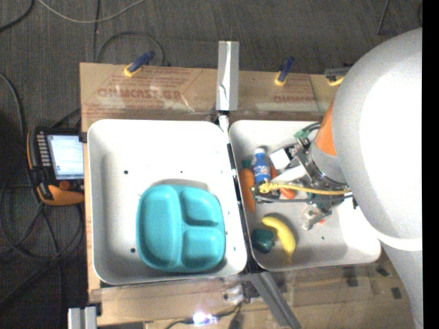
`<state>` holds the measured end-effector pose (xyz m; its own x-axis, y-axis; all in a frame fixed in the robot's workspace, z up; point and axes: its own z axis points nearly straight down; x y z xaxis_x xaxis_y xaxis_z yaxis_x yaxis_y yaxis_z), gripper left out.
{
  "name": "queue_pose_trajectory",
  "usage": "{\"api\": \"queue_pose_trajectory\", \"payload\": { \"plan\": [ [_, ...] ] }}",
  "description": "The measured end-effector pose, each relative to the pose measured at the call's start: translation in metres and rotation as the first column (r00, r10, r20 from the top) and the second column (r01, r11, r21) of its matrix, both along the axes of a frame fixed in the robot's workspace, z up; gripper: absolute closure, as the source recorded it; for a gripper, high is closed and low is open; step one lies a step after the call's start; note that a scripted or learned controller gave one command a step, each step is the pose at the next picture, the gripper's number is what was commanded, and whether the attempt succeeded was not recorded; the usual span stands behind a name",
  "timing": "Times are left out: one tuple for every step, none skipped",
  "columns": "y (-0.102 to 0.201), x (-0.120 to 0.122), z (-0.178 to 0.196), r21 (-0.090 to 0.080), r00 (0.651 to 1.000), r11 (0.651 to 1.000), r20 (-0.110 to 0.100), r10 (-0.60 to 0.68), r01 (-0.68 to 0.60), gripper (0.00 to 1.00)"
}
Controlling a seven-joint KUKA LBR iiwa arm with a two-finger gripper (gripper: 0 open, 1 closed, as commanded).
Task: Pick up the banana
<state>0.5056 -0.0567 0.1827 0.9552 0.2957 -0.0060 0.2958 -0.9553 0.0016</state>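
The yellow banana (280, 232) lies curved near the front of the right bin (357, 247), touching a dark green round item (263, 239) on its left. My gripper (313, 217) hangs over the right bin's floor, just right of the banana and a little behind it, apart from the fruit. Nothing shows between it and the bin floor. The grey arm with its orange band (326, 140) covers the right bin's right side.
Behind the banana lie a blue bottle (260, 168), an orange carrot (248, 190) along the left wall, and a red item (286, 191). The left bin (110, 149) holds a teal divided plate (182, 227). A tablet (64, 155) sits at far left.
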Motion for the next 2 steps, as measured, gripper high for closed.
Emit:
{"api": "queue_pose_trajectory", "payload": {
  "plan": [
    [-0.044,-0.023,-0.09,0.002,0.995,0.995,0.001,-0.099,0.099,0.0],
    [-0.068,-0.023,-0.055,0.002,0.998,0.998,0.0,-0.068,0.068,0.0]
  ]
}}
